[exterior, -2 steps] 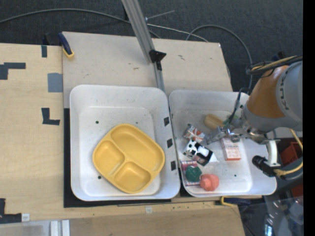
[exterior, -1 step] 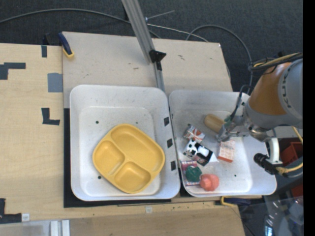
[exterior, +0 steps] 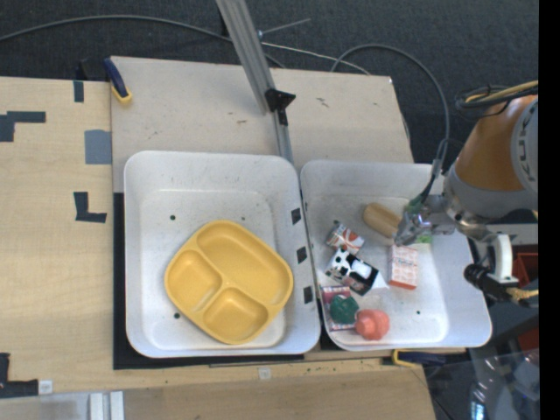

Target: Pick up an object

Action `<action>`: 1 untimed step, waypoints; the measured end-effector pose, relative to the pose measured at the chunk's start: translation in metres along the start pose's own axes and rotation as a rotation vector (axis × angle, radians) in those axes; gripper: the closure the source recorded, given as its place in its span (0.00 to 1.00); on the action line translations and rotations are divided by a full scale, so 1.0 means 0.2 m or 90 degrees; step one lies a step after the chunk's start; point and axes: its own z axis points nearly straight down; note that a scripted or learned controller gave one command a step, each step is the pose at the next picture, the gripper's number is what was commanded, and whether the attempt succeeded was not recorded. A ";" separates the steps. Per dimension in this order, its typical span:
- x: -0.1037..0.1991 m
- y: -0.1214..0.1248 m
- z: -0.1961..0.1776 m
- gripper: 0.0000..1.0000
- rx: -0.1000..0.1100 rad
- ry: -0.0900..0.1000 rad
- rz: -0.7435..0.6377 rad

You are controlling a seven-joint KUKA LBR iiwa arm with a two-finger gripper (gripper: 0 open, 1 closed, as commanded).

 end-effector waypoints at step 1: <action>0.00 0.01 -0.26 1.00 -0.001 -0.001 0.000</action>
